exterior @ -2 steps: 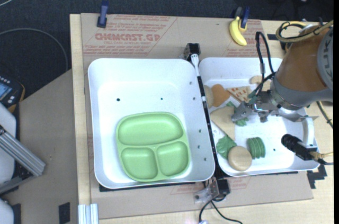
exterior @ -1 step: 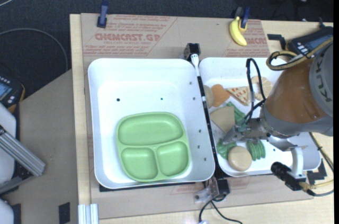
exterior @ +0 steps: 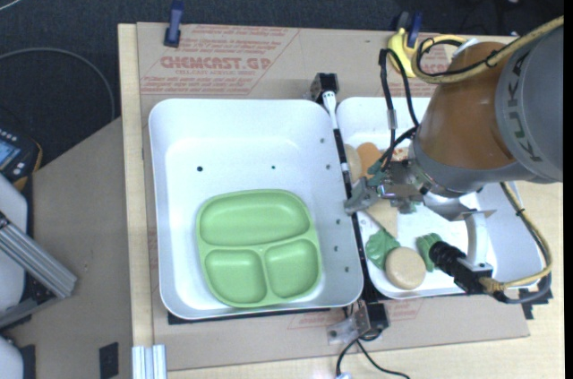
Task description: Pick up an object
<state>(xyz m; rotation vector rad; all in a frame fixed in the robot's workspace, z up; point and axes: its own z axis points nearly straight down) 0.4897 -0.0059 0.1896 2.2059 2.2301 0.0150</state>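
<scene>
Bench, two white bins. Gripper [exterior: 380, 189] low in right bin [exterior: 358, 113]; finger state cannot tell. Tan round object [exterior: 405, 267] just below gripper, green piece [exterior: 380, 243] between. Advice: centre over one item, descend vertically.

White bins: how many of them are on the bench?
2. The left bin holds a green tray. The right bin lies partly under the arm, so some of its contents may be hidden.

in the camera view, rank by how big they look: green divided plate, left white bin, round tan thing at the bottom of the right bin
1. Left white bin, clearly the largest.
2. Green divided plate, lying inside that bin and covering roughly its lower half.
3. Round tan thing, much the smallest, partly tucked beside the arm.
</scene>
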